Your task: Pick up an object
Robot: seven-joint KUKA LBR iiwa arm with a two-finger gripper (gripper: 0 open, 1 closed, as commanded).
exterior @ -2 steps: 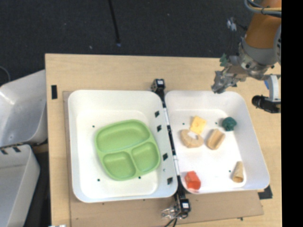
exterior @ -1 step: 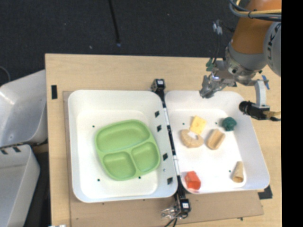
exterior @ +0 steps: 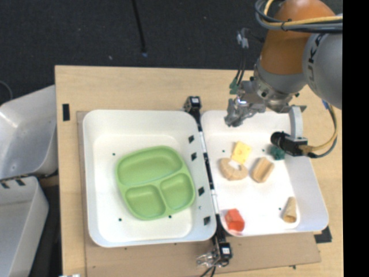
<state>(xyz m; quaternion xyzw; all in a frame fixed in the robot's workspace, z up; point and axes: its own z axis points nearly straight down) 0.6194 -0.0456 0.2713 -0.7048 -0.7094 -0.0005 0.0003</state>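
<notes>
Because the gripper point(exterior: 235, 118) hangs at twelve o'clock over the right bin point(exterior: 304, 180), its finger state indeterminate, the yellow block point(exterior: 241, 152) lies nearest.

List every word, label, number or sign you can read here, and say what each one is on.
No text reads clearly.
Grey arm: dark lettering on its side, cut off and too blurred to read.
Green tray, white bins and food pieces: no markings visible.
</notes>
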